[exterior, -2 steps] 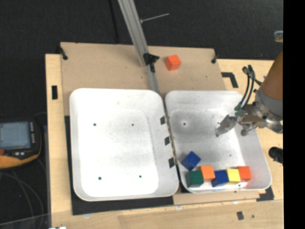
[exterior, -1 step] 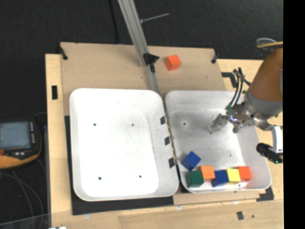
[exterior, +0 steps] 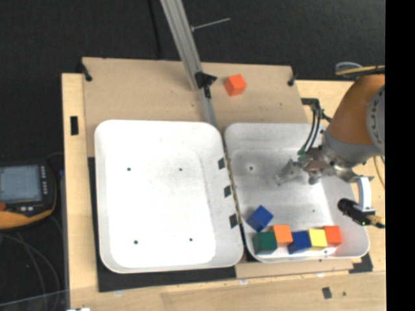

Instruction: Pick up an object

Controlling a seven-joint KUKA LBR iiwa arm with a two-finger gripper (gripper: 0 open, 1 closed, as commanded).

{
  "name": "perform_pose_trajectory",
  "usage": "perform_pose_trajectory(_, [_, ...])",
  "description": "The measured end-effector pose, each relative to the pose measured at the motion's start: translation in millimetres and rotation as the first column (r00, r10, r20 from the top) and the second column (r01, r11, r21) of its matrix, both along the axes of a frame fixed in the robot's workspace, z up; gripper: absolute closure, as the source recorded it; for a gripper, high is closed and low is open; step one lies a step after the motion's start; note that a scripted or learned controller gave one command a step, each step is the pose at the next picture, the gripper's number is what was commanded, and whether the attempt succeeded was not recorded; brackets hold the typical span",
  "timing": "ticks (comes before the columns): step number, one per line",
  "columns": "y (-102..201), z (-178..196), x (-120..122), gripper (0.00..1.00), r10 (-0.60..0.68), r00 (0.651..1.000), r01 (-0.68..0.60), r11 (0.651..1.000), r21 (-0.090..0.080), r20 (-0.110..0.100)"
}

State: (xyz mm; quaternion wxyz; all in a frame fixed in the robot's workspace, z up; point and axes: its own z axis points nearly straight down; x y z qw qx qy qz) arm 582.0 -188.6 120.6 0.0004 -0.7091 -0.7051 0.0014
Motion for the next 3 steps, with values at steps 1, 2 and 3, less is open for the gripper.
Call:
perform_pose_trajectory(1, [-4.8, -24.3, 49.1, 0.00, 0.009, 1.000, -0.009, 1.000, 0.000, 0.007])
perform_pose_trajectory(2, [-6.5, -11.1, 48.3, 1.00, 0.011, 1.000, -0.011, 1.000, -0.003, 0.007])
perform_pose_trajectory(3, [-6.8, -11.7, 47.9, 0.00, 0.013, 1.000, -0.013, 1.000, -0.003, 0.006])
